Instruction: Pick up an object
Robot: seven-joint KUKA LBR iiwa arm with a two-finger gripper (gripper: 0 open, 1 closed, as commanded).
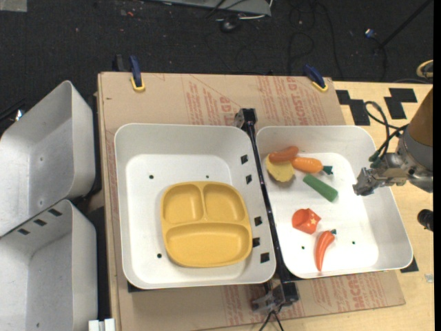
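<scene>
The right bin (365, 143) holds several toy foods: a red sausage (283, 154), an orange carrot (307, 163), a yellowish potato-like piece (280, 172), a green cucumber (320, 187), a red pepper piece (306, 220) and a red chili (323, 249). My gripper (364, 183) hangs over the bin's right side, to the right of the cucumber and apart from every object. Nothing shows between its fingers.
The left bin (131, 185) holds a yellow compartment tray (205, 223). A black divider (260, 198) runs between the two bins. Two grey-white bins (41, 185) stand off the bench at the left. Cables lie at the right (375, 112).
</scene>
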